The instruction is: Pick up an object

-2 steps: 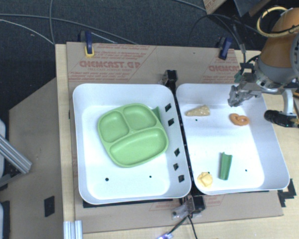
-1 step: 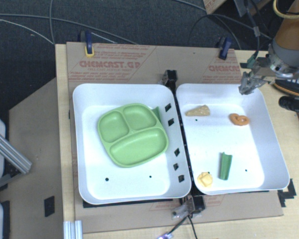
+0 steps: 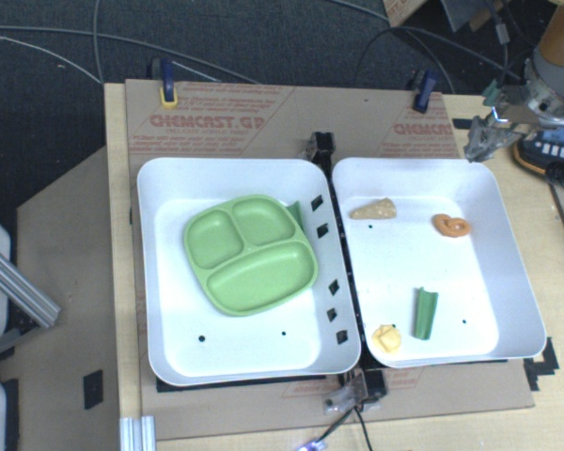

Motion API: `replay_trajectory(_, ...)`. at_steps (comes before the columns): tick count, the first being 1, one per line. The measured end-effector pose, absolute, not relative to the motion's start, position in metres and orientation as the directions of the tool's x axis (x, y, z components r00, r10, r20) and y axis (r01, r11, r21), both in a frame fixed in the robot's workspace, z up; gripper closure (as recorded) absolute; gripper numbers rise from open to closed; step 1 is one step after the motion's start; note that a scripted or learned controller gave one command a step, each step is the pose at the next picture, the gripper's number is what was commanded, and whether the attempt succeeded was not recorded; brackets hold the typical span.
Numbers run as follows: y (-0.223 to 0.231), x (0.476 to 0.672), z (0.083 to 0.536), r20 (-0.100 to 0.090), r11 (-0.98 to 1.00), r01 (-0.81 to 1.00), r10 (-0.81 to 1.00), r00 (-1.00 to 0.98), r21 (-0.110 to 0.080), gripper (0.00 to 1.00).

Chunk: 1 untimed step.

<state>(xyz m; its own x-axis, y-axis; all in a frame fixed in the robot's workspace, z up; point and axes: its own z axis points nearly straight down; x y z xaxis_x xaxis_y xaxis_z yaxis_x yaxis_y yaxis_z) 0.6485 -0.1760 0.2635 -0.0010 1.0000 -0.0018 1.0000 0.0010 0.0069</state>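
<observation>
Hand (image 3: 482,144), grip state unclear, hangs over right bin (image 3: 508,252) far-right corner; orange piece (image 3: 450,225) lies nearest, down-left inside.

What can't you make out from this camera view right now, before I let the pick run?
- Gripper, camera view: small and blurred above the right bin's far corner; finger state unreadable.
- Arm: cut off by the right edge.
- Tan piece, orange piece, yellow piece: too small to identify.
- Green stick: material unclear.
- Green tray hides the left bin's floor beneath it.
</observation>
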Motion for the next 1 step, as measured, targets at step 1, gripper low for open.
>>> replay_trajectory(1, -0.1258, 0.6455, 0.2699, 0.002, 0.005, 1.000, 1.000, -0.005, -0.001, 1.00)
